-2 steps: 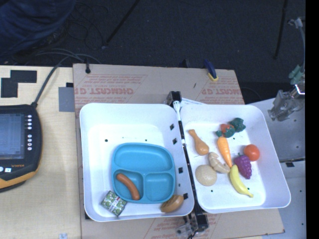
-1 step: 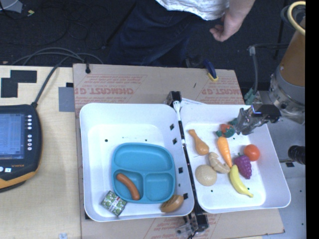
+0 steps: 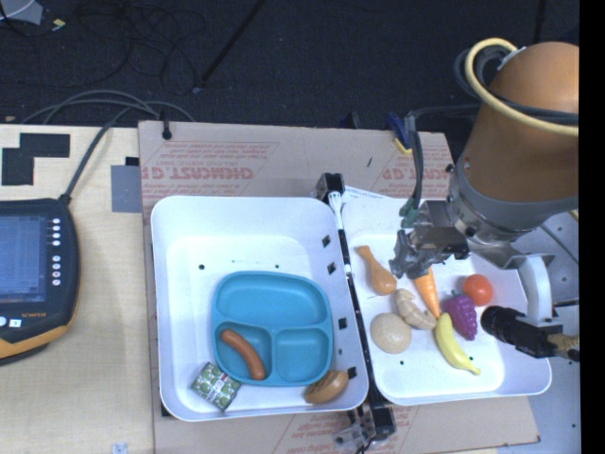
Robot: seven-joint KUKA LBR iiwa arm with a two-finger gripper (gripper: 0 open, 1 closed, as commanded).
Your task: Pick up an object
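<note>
Right under the gripper (image 3: pixel 413 261) sits the carrot (image 3: pixel 427 292), long axis running up-down, tip pointing toward the banana (image 3: pixel 455 345), lying flat in the right bin (image 3: pixel 515 376) on a cardboard-topped bench (image 3: pixel 236 164); grip state's unclear.

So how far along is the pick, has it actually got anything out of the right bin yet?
Nothing looks picked yet. The gripper is low over the right bin, at the top of the carrot, beside the chicken drumstick. No object shows between its fingers, and their state isn't readable. The carrot, banana, grapes and tomato all lie in the bin. Grasping and lifting remain.
</note>
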